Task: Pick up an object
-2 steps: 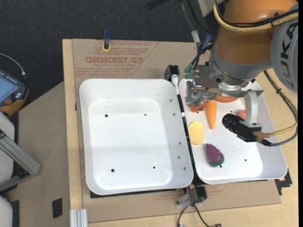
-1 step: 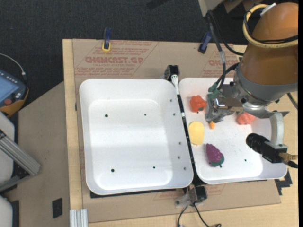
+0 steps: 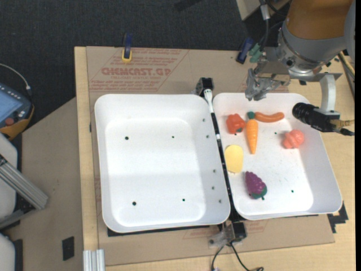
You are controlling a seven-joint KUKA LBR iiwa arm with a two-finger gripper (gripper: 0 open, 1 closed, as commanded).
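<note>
Camera view: tool (image 3: 256,93) hovers just above chilli (image 3: 269,117) (right bin (image 3: 316,199)).

Both bins (image 3: 152,168) were plain white with little dark dots. The carrot (image 3: 252,135) was orange, the grapes (image 3: 255,184) purple, the yellow piece (image 3: 234,158) pale, plus something pink (image 3: 293,139). The surface (image 3: 141,69) was tan cardboard with red lettering, upper left.

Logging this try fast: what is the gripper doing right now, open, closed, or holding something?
Gripper: above the far edge of the right bin, nothing seen in it; open or closed cannot be told.
</note>
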